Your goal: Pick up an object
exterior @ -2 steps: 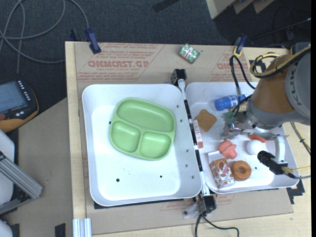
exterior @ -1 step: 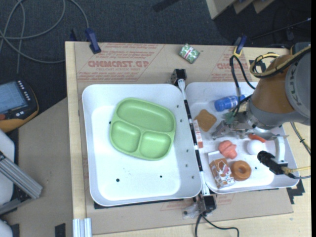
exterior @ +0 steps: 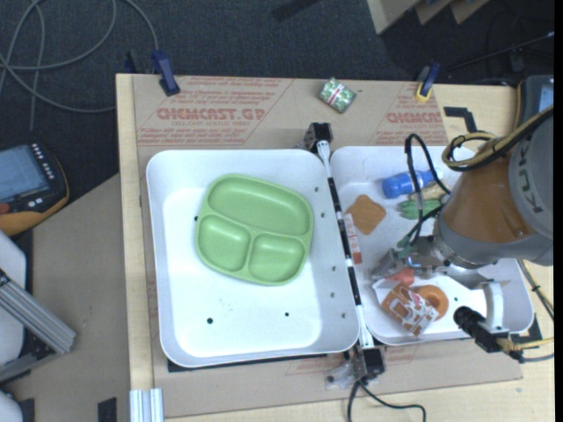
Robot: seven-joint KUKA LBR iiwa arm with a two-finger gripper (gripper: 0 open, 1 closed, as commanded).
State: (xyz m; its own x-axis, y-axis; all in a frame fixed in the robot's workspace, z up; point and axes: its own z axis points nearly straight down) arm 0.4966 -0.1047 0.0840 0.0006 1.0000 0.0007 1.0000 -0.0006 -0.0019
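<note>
My gripper point(exterior: 406, 258) low in right bin point(exterior: 519, 310), over crowded pile; finger state I cannot tell. Orange-white packet point(exterior: 412, 306) just beside. Risk: objects touching, fingers catch two or slip off.

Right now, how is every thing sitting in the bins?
green divided plate: flat, right way up, in the left bin.
blue object: lying in the right bin.
brown piece: lying flat.
orange-and-white packet: lying near the front rim.
arm: reaching over the right bin.
</note>
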